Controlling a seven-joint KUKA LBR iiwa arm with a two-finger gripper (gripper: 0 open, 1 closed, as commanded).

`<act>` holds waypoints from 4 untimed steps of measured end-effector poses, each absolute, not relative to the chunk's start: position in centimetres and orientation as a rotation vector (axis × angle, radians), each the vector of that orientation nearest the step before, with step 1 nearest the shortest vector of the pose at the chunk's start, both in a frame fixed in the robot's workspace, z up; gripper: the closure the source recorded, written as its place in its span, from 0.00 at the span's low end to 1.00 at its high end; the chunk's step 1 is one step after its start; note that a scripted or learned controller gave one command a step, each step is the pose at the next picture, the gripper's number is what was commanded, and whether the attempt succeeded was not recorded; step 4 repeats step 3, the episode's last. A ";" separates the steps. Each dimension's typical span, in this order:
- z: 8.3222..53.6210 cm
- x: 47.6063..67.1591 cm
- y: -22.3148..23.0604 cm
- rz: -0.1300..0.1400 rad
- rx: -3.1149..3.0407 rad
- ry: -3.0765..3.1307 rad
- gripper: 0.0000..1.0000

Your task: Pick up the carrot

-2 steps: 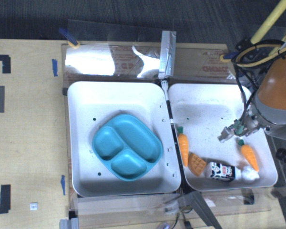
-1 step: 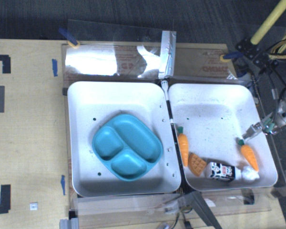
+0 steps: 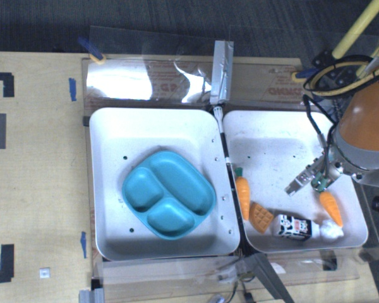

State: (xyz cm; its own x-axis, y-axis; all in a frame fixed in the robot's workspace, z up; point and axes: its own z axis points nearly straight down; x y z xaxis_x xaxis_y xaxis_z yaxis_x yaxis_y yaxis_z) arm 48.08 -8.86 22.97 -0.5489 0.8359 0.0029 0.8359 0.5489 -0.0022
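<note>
The gripper (image 3: 308, 180) hovers in the right bin (image 3: 271, 137), jaws spread and empty, just above a carrot (image 3: 330, 207); next it must drop and close.

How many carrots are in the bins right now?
2, both in the right bin: one carrot against its left wall, another carrot near the right side, just below the gripper.
</note>
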 end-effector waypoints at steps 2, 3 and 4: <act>20.3 50.3 -13.3 0.000 -1.493 -2.760 1.00; 20.2 48.0 -19.1 0.000 -1.005 -2.975 1.00; 20.2 48.0 -19.1 0.000 -1.005 -2.975 1.00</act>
